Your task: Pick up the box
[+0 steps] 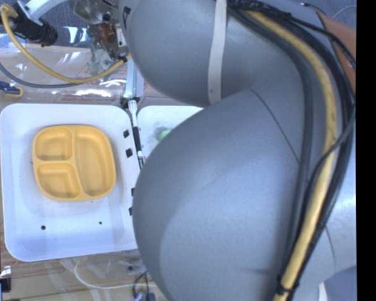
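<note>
Looming across right bin point(151, 119), grey arm point(238, 168) blocks most of bench from camera. Box not located; possibly hidden beneath arm. Small green object point(163, 133) glimpsed at bin's visible strip, identity not determined. Yellow divided plate point(74, 162) seen in left bin point(12, 231), well apart from arm. Claw state cannot be told. Handling judged from task alone: box presumed light, stiff, smooth-sided; grip advised across two opposite flat faces, near middle, to limit slipping or tilting.
</note>
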